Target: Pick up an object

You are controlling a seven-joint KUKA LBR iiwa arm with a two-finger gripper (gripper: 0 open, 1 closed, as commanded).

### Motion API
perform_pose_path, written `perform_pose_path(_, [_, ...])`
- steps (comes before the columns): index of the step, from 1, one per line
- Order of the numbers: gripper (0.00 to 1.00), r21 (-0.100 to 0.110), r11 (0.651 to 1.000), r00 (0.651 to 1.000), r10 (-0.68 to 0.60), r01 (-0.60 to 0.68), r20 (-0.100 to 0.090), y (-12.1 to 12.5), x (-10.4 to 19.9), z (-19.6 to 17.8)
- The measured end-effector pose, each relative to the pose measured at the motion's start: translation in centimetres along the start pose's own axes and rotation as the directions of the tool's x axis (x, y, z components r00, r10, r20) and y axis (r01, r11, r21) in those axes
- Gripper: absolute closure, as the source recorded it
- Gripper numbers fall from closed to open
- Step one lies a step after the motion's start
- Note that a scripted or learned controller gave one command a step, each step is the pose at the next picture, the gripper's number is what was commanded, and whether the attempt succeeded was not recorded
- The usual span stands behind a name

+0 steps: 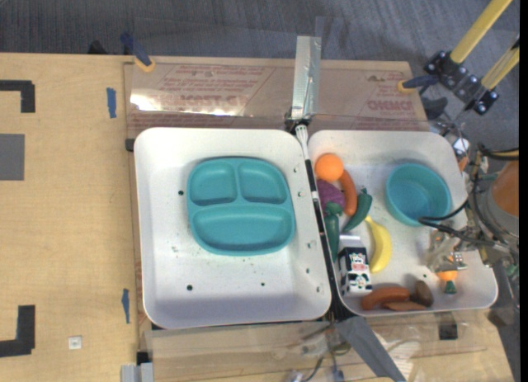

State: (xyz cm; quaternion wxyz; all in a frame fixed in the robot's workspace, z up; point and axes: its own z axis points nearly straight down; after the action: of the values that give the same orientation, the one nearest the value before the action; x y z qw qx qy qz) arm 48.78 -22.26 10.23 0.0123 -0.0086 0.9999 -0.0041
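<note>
The right bin [487, 290] holds a teal bowl [418, 193] and a cluster of toy food along its left wall. That cluster includes an orange [328, 166], a purple piece [333, 194], a green vegetable [360, 209], a yellow banana [380, 244], a small black-and-white carton [355, 269] and a brown sausage [386, 295]. A small orange and green piece [448, 277] lies near the bin's front right corner. My gripper [446, 252] hangs low over that corner, just above the small piece and right of the banana. Cables partly cover it.
The left bin [157, 207] carries a teal divided plate [240, 205]. A metal divider [305, 75] stands behind the seam between the bins. The grey arm with its orange band [505, 199] comes in over the right bin's right rim. Yellow bars [487, 17] cross the upper right.
</note>
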Motion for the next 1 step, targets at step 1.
perform_pose_path(1, [1.0, -0.003, 0.999, 0.999, 0.033, -0.033, -0.016, 1.85, -0.23, 1.28])
